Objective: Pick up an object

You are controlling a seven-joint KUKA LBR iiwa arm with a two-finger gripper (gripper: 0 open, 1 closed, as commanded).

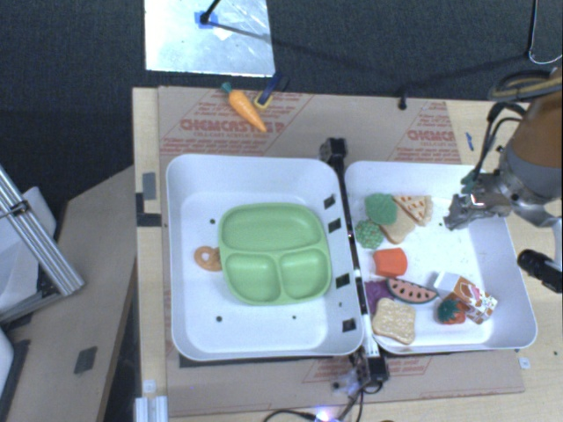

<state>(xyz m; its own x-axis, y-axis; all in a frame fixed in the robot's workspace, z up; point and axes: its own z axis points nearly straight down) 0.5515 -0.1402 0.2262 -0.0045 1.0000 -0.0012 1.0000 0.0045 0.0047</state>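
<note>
- The claw [464, 211] hangs over the upper right part of the right bin [519, 328], and honestly there's no telling whether it's released or clenched; nothing is visibly caught in it.
- Candidate objects sit to its left and below: a sandwich wedge [413, 207], a green cookie [381, 207], an orange block [391, 261], a watermelon slice [412, 290] and a toast slice [393, 321].
- The left bin [189, 323] holds a green divided tray [273, 251] with a pretzel [208, 258] beside it.
- A toy carrot [247, 110] lies on the desk [149, 130] above the bins.
- Looks like the approach step, nothing picked yet.
- Next move probably calls for shifting left over the wedge, then dropping straight down.
</note>
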